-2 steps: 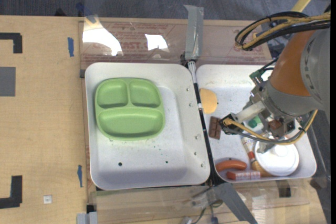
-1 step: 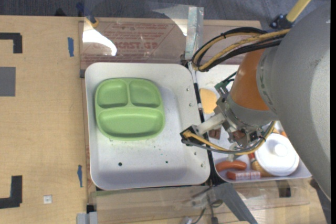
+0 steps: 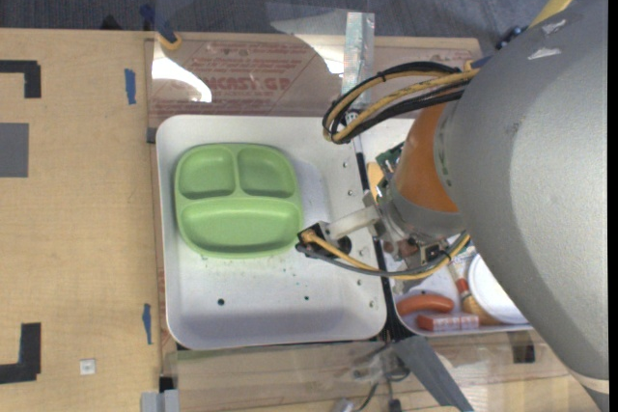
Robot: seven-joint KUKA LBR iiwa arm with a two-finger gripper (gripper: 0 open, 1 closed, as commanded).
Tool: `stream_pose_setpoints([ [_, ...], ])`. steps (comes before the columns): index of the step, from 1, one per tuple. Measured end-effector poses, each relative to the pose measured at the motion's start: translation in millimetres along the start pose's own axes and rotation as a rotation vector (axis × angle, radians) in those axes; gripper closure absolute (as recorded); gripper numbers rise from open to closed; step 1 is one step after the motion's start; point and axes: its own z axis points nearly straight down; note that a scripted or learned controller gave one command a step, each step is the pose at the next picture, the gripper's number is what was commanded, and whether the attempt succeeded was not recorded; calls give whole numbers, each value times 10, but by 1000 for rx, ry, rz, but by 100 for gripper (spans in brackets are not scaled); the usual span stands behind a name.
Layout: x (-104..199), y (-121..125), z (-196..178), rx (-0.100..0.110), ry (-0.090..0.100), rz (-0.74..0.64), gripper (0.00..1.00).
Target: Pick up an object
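Green plate (image 3: 237,200) is the thing I can see best: smooth moulded plastic, a rounded square split into three wells, two small ones on the far side and one long one on the near side. It lies flat in the far left part of the left bin (image 3: 280,314), a shallow white tray with rounded corners and a few dark specks on its bare floor.

From the right comes the arm (image 3: 541,169), a broad, smooth grey cylinder with a glossy orange band (image 3: 425,174) above the wrist. The pincer (image 3: 394,244) sits low over the wall where the two bins meet, just right of the green plate and apart from it. The wrist covers it, so I cannot tell whether it is open or closed, and I see nothing held in it.

In the right bin (image 3: 430,333), near the front edge, a red sausage-shaped piece (image 3: 425,303) lies beside part of a round white dish (image 3: 491,292); the arm hides much of this bin.

Both bins rest on a pale wooden surface (image 3: 77,207) marked with blue tape (image 3: 129,84). A clear plastic sheet (image 3: 251,77) with red lettering lies behind the left bin.
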Motion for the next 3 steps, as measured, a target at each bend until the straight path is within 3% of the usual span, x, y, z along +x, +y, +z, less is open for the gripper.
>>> stream_pose_setpoints([
  [3, 37, -34, 45, -13, 11, 30, 0],
])
